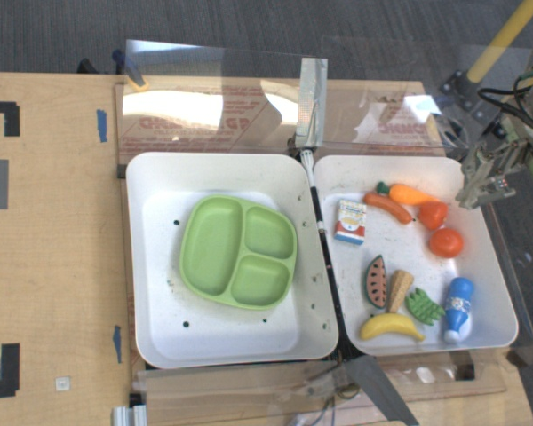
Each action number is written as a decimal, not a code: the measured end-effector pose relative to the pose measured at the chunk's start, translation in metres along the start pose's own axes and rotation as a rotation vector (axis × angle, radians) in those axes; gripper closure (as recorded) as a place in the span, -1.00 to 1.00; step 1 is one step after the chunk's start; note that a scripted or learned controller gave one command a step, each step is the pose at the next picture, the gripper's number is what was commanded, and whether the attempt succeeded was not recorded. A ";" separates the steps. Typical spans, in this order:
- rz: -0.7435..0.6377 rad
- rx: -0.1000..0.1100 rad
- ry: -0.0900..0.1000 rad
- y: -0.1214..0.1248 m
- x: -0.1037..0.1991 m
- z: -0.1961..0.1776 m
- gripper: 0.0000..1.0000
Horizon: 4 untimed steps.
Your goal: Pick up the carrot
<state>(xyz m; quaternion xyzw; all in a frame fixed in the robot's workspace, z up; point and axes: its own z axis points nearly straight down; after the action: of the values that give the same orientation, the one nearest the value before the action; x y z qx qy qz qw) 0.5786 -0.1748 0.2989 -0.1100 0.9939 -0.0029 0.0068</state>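
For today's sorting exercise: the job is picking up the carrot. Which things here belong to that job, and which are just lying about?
Belongs to the job:
carrot
gripper

Just lying about:
green plate
sausage
milk carton
two tomatoes
watermelon slice
banana
blue bottle

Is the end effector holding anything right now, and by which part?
Nothing is held. The end effector sits at the right bin's edge, apart from the carrot.

The carrot (pixel 415 195) is orange with a small green top at its left end. It lies flat, pointing right, in the right bin's far part, left of and just below the gripper (pixel 476 193), apart from its jaws.
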 end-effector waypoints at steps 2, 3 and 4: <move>0.184 -0.011 0.020 -0.010 -0.025 0.128 -1.00; 0.240 -0.002 0.000 -0.001 -0.042 0.194 -1.00; 0.356 -0.012 0.026 -0.011 -0.073 0.212 -1.00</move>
<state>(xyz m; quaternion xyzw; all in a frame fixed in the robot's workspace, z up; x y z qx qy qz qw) 0.6553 -0.1704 0.0875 0.0677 0.9977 0.0027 -0.0063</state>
